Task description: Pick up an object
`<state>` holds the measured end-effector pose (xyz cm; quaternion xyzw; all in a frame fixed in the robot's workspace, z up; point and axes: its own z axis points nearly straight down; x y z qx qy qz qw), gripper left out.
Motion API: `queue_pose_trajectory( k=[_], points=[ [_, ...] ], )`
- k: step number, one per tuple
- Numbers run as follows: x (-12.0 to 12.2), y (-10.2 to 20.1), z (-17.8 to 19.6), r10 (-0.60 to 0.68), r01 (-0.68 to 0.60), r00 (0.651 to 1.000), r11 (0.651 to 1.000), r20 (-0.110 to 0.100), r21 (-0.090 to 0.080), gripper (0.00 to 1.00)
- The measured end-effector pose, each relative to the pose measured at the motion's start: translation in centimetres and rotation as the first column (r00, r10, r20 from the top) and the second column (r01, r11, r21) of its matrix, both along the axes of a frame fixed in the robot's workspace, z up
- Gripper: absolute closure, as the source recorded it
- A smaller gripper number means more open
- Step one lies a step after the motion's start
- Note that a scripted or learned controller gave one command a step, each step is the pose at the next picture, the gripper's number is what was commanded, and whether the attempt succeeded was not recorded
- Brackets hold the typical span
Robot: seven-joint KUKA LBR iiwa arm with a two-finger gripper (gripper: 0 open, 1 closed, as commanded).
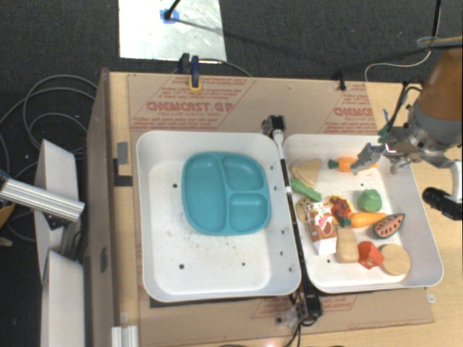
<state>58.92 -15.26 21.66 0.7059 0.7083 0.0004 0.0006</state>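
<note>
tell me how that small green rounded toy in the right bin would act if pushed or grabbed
The small green rounded toy looks smooth and domed, so it may roll or slip from fingers. It is probably light, like the toy food around it.

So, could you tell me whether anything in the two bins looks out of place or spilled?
Nothing looks spilled or damaged. The teal divided plastic plate lies flat in the left white bin. The toy foods are heaped loosely in the right white bin, and the small printed carton lies tipped on its side. The hand sits above that bin's far edge.
</note>
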Motion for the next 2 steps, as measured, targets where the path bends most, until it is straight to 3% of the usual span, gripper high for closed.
queue_pose_trajectory(
  k=[1,2],
  points=[
    [-1.33,-1.94,-11.7,0.0,0.0,1.0,1.0,0.004,-0.002,0.0],
    [-1.32,-1.91,-10.74,-0.001,0.001,1.0,1.0,0.004,-0.001,1.0]
  ],
)
